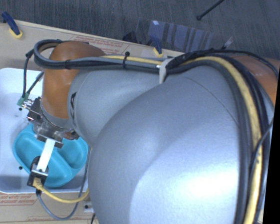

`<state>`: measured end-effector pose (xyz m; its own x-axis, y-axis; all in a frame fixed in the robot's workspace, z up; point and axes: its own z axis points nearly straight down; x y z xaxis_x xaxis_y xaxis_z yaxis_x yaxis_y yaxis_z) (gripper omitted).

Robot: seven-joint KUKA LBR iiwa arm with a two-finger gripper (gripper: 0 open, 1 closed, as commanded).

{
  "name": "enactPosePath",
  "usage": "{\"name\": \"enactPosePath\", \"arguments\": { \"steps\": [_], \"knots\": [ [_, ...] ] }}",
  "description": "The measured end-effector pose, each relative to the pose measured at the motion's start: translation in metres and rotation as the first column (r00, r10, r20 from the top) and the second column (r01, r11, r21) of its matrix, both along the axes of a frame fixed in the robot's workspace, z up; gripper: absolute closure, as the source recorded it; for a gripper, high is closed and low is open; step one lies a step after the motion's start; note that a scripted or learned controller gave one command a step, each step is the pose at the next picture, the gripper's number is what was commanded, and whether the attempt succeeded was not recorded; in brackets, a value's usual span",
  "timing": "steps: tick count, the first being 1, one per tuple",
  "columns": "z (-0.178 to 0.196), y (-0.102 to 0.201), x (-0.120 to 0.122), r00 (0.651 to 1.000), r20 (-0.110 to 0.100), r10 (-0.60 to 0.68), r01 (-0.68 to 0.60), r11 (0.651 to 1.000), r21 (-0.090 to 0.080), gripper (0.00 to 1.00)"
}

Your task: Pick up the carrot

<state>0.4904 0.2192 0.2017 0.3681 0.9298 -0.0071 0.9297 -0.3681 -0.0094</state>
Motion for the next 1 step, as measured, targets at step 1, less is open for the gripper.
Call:
{"name": "enactPosePath", "arguments": {
  "steps": [1],
  "knots": [
    [0.0089, 0.0009, -0.0006, 1.0, -0.009, 0.013, -0.013, 1.0, -0.001, 1.0]
  ]
}}
